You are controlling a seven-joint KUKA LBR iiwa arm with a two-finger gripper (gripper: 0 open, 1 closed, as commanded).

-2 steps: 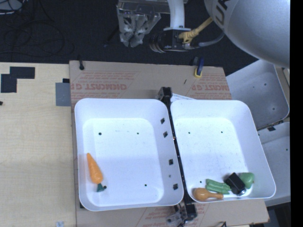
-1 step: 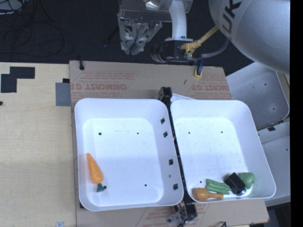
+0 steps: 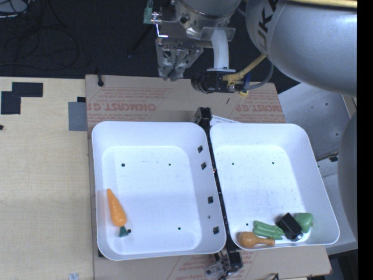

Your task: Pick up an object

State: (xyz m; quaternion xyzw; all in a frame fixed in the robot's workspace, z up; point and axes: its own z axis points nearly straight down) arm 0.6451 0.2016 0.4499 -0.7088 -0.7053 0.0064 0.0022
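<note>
An orange toy carrot [image 3: 116, 208] with a green top lies near the front left wall of the left bin [image 3: 145, 134]. In the front right corner of the right bin [image 3: 262, 134] lie a tan pear-shaped toy [image 3: 254, 240], a green bean pod [image 3: 268, 230], a black block [image 3: 289, 226] and a green piece [image 3: 304, 219], all close together. My gripper [image 3: 173, 70] hangs high above the back edge of the left bin, over the cardboard, with nothing seen between its fingers.
The two bins meet at a black clip strip [image 3: 208, 174] down the middle. Brown cardboard [image 3: 140, 101] lies under and behind the bins. The grey arm [image 3: 309, 34] fills the upper right. Cables [image 3: 35, 16] lie on the dark floor at the back left.
</note>
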